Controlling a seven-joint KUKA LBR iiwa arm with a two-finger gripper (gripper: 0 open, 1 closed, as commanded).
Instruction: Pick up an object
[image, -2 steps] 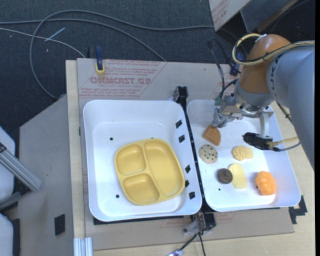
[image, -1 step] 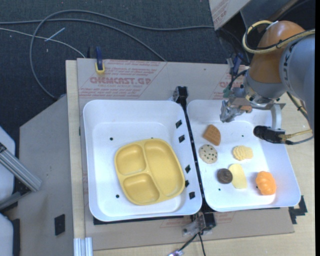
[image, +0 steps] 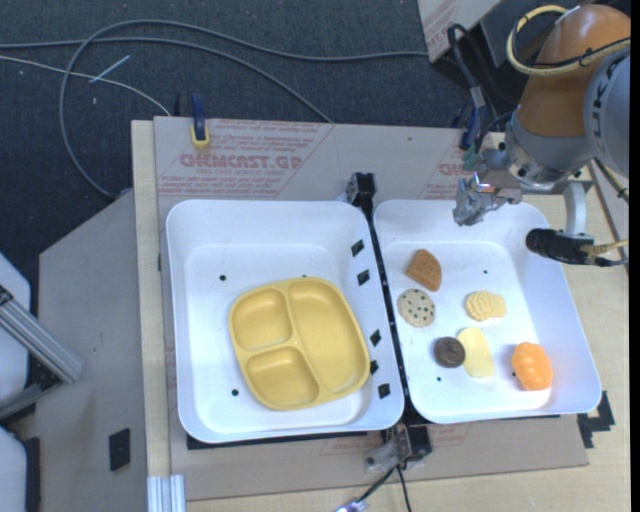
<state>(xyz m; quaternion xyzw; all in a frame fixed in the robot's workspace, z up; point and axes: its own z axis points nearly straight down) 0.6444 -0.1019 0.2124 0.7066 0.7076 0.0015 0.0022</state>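
Two shallow white bins sit side by side on a bench, seen from above at a slant. The left bin (image: 190, 300) holds a yellow three-compartment tray (image: 298, 342), tilted slightly. The right bin (image: 560, 300) holds six small food-shaped items clustered at its centre and toward five o'clock: a tan bread slice (image: 424, 269) at the top, a speckled round cookie (image: 415, 307) just below it, a pale ridged biscuit (image: 485, 305) at the cookie's three o'clock, a dark brown round piece (image: 449, 351) touching a pale yellow block (image: 477, 353), and an orange piece (image: 532, 365) at the far right. The grey arm with its orange band reaches in from two o'clock. Its gripper (image: 474, 207) hangs at the right bin's far rim, at twelve o'clock from the food, apart from every item and holding nothing; how far the gripper is parted cannot be told.
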